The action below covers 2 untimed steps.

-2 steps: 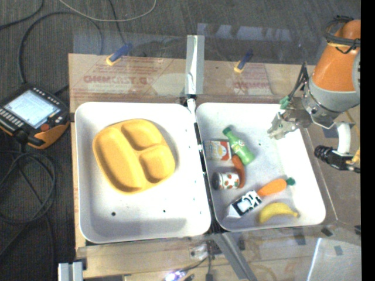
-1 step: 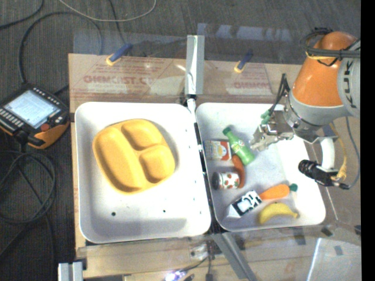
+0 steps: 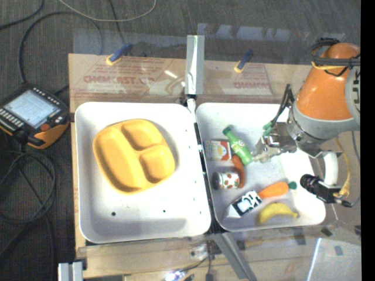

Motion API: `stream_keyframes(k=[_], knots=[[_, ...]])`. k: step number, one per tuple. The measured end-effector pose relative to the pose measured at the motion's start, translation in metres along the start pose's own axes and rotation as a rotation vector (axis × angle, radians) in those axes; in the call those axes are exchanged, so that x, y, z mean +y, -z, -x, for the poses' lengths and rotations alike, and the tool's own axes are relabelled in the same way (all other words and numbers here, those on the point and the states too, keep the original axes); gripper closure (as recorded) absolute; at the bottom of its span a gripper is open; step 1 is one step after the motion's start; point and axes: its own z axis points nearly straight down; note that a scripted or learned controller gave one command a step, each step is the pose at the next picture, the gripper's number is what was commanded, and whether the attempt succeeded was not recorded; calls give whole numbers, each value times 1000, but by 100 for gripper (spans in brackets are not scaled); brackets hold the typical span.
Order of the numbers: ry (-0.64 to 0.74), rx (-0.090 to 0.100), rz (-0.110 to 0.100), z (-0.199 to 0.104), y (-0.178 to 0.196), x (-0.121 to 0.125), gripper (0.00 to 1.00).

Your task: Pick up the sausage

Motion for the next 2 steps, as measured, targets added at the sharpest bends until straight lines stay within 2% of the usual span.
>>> stream_keyframes(k=[1,2], knots=[[-120,0,0,-27,-7,-20,100],[-7,-1,2,-51,49,-34,100]])
